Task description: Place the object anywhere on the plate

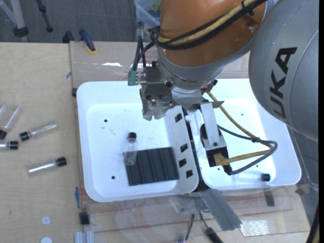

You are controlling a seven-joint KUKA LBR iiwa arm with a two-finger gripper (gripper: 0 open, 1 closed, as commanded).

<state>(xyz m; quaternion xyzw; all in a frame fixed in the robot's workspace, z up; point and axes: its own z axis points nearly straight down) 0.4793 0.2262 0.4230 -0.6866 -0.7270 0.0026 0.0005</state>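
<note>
Vial (131,149) with a black cap lies in the left bin (96,186), its clear body touching the upper left corner of the dark ribbed plate (152,166), cap pointing away from it. We see the plate lying flat near the bin's front wall. The gripper (154,105) hangs over the back of the left bin, above and apart from the vial; we cannot tell its state. The grey arm with its orange band (207,19) covers much of the right bin (288,178), where another capped vial (251,176) lies near the front. More vials (47,164) lie scattered on the wooden bench (30,85) to the left
</note>
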